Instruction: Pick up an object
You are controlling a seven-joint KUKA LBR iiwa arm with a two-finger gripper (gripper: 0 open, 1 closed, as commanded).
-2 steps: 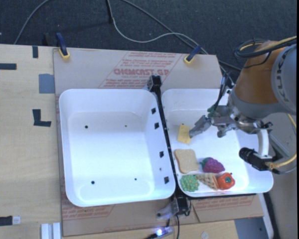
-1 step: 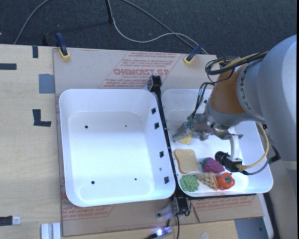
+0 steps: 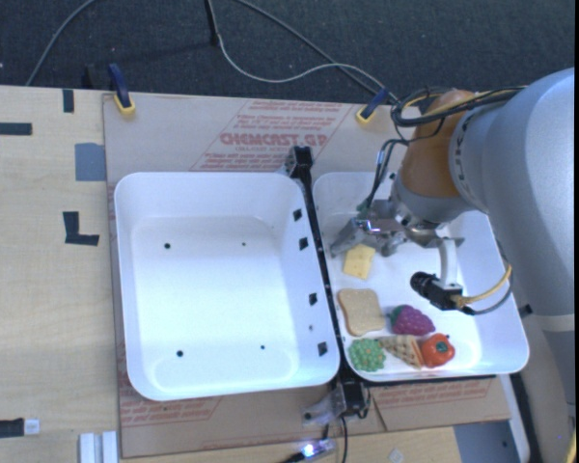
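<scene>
Gripper (image 3: 359, 234) low in right shallow white bin (image 3: 492, 350), just above pale yellow cheese-like block (image 3: 359, 261); contact not discernible. Fingers: open or shut, cannot tell.

Likely target: that block, near the divider between bins, far end of the toy-food row. Probably light, rigid plastic, smooth, likely slippery; flat faces suit a pinch across the short sides. Long axis roughly up-down in view, slightly tilted.

Close by: tan bread-slice toy (image 3: 360, 310), purple grape cluster (image 3: 411, 320), green broccoli-like piece (image 3: 367, 355), red tomato toy (image 3: 437, 349). Left white bin (image 3: 135, 258) alongside.
</scene>
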